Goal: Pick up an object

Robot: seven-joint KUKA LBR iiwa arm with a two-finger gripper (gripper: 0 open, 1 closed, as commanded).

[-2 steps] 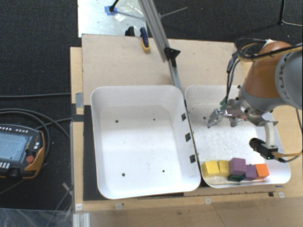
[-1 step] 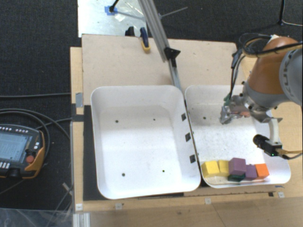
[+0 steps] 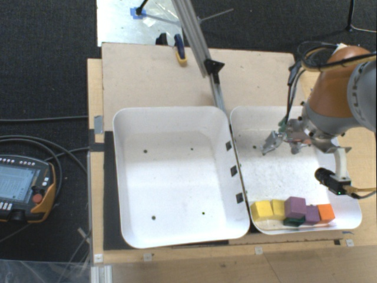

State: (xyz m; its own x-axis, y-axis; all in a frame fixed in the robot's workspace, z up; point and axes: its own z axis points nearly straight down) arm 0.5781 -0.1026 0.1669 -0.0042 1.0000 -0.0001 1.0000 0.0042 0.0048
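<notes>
1. The blocks sit in a row along the near edge of the right bin [image 3: 353,220]: two yellow blocks [image 3: 268,209], a purple block [image 3: 296,206], a dark green block [image 3: 294,221] and an orange block [image 3: 326,212].
2. The hand [image 3: 272,144] hangs over the upper middle of that bin, well apart from the blocks; whether it is wide or narrow, I cannot tell.
3. The left bin [image 3: 126,158] lies just beside the right bin on the bench [image 3: 147,75].

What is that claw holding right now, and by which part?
Nothing. The gripper hangs over the right bin, apart from the blocks at its near edge.
</notes>
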